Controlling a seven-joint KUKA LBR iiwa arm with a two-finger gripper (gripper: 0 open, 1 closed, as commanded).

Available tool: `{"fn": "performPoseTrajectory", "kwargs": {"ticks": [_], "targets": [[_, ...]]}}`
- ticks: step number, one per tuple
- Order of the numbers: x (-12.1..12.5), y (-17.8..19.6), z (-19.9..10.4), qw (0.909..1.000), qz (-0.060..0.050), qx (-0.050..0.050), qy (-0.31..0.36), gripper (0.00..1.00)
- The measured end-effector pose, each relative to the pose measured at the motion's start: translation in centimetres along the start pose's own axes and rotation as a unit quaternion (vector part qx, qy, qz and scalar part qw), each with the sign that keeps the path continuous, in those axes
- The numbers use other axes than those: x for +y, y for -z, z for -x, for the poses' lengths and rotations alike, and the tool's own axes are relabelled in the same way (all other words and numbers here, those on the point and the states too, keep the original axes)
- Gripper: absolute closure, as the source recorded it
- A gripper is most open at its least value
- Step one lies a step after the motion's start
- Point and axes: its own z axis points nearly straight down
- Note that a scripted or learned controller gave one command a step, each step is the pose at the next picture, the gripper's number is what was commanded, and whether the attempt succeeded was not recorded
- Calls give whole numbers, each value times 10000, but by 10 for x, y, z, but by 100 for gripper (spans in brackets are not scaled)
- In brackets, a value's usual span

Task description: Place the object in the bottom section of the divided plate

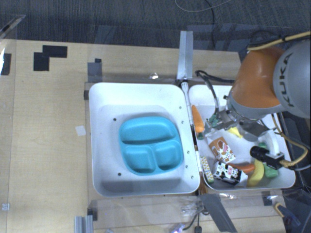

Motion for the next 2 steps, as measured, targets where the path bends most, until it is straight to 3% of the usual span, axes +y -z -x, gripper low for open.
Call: {"fn": "performPoseTrajectory", "kwargs": {"ticks": [1,2], "targets": [[-1,6,-58,9910,4,3,1339,100],[80,17,-65,9740,14,-2,2266,100]]}}
